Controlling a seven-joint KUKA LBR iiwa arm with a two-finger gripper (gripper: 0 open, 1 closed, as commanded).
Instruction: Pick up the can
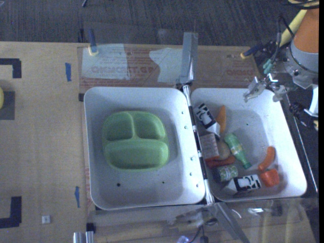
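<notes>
While my gripper (263, 87) hangs with jaws spread and nothing between them, the can (228, 172) lies well below-left, wedged among clutter; I risk snagging the green bottle (237, 150).

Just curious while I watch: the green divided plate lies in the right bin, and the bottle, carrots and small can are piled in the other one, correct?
Not quite. The camera view shows the green divided plate in the left bin, alone. The bottle, carrots and small can are piled in the other one, the right bin.
</notes>
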